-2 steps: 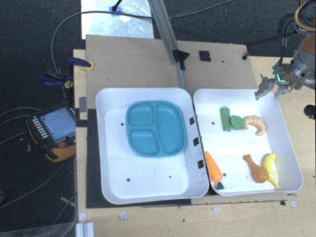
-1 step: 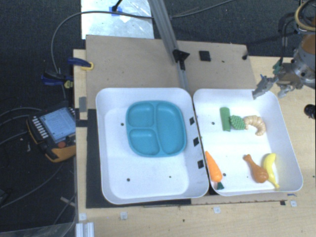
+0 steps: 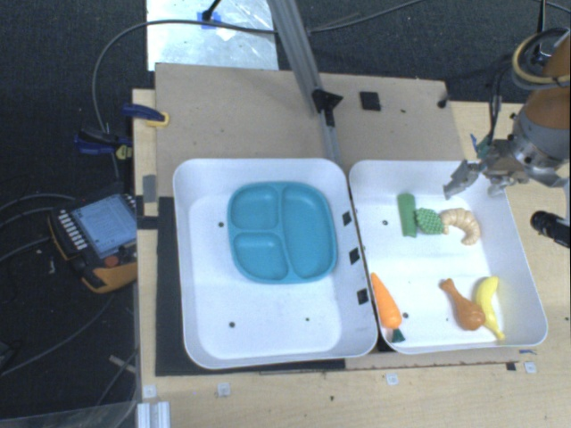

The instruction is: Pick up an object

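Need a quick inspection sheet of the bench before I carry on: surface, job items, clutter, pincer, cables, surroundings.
Surface: two white bins side by side, left bin and right bin, on a brown board.
Job's things: in the right bin, a green piece, a croissant, a carrot at the left wall, a drumstick touching a banana.
Clutter: blue divided plate in the left bin.
Grippers: pincer above the right bin's far edge, holding nothing.
Cables: several on the dark floor at left and top.
Surroundings: handheld controller at left, clamps at the board's edge.
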Tool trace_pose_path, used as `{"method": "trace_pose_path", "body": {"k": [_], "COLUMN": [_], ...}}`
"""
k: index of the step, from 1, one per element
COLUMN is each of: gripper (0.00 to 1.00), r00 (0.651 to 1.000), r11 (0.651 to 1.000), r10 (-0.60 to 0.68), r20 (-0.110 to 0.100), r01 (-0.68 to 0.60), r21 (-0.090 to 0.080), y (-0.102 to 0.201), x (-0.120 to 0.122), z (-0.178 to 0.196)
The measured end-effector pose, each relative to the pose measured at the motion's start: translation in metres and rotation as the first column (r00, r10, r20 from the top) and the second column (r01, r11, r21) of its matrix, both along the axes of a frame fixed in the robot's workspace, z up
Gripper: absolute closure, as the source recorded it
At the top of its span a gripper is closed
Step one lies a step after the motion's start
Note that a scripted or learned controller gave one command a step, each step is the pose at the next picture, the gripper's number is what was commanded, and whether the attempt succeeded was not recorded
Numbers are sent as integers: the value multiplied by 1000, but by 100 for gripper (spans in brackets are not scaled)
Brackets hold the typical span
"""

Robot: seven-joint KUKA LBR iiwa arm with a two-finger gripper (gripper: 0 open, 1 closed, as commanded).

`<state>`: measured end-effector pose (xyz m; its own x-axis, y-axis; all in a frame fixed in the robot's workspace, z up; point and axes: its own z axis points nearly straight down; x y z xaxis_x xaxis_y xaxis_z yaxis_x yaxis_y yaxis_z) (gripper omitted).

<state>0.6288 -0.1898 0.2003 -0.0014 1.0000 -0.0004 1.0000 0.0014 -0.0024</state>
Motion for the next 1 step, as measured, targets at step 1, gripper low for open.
{"method": "trace_pose_path", "body": {"k": [1], "gripper": [0], "r00": [1000], "r11": [1000], "r10": [0], "r20": [1], "r01": [0], "r21": [0], "y": [-3], "x": [2], "z": [-62]}}
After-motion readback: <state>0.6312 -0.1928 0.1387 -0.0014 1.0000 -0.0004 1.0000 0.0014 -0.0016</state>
